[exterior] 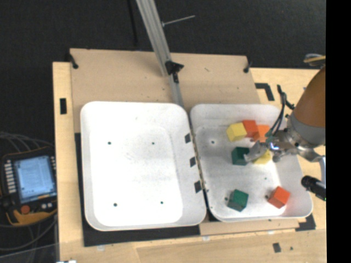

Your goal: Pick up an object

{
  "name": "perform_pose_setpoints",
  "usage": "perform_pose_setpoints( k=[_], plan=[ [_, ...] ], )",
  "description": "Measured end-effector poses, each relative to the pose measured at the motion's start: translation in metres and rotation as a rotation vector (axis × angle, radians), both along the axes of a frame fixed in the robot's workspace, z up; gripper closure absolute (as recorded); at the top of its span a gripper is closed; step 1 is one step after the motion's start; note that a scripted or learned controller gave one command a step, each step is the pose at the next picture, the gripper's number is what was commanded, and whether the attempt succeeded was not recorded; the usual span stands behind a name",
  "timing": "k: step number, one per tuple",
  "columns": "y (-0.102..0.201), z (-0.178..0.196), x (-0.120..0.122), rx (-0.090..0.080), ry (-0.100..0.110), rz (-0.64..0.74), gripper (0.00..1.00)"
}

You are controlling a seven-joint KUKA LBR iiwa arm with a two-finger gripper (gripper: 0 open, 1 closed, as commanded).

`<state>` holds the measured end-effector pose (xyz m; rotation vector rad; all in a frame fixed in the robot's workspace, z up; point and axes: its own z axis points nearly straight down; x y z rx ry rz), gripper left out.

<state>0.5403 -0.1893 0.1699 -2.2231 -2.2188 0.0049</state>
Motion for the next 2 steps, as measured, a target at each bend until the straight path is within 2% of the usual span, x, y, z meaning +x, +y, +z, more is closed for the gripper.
perform_pose_setpoints(
  k=[1, 2],
  plan=[
    [0.001, -0.062, 0.002, 0.001, 0.002, -0.001, 0.00],
    [0.001, -0.047, 0.005, 0.001, -0.009, -0.006, 1.00]
  ],
)
